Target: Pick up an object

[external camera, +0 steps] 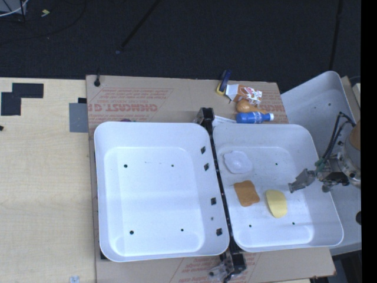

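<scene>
A cardboard-topped bench (147,99) carries two shallow white bins; the claw (301,180) hangs over the right bin (318,229), and whether it is apart or together cannot be told. Nearest, just left and below it, lies a yellow piece (276,203), seemingly the likeliest target. Beyond sit an orange block (246,193) and a clear lid (236,161). Farthest left is the left bin (106,217).

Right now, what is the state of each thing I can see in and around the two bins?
Gripper: over the right bin, holding nothing.
Orange block: lying flat in the right bin.
Yellow piece: lying flat beside it, apart.
Clear lid: flat on the right bin's floor.
Blue bottle: on its side behind the bins.
</scene>
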`<state>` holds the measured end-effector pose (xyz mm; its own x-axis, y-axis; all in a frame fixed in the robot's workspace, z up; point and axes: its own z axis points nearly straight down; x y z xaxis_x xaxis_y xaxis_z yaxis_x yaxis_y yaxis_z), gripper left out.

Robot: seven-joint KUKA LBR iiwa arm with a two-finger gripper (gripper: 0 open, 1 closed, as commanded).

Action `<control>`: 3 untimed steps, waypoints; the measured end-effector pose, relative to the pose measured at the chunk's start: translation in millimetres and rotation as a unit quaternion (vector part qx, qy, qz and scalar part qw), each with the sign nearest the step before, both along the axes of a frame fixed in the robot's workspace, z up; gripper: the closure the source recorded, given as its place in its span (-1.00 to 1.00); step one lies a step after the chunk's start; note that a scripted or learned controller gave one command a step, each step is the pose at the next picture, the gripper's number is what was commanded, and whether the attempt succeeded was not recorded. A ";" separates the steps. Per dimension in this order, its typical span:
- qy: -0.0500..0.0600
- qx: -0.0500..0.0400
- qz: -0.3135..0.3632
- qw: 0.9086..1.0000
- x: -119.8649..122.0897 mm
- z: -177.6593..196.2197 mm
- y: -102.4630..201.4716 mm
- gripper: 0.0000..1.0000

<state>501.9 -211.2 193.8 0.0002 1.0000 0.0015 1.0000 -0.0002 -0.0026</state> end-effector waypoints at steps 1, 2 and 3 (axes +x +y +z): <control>0.001 0.001 0.000 1.000 -0.2 9.8 -0.6 1.00; 0.001 0.000 0.000 1.000 -27.6 -13.7 -1.4 1.00; 0.000 0.001 0.001 1.000 -26.6 -28.2 16.9 1.00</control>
<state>475.2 -194.3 165.7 -0.0012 1.0000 0.0026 1.0000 0.0012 -0.0035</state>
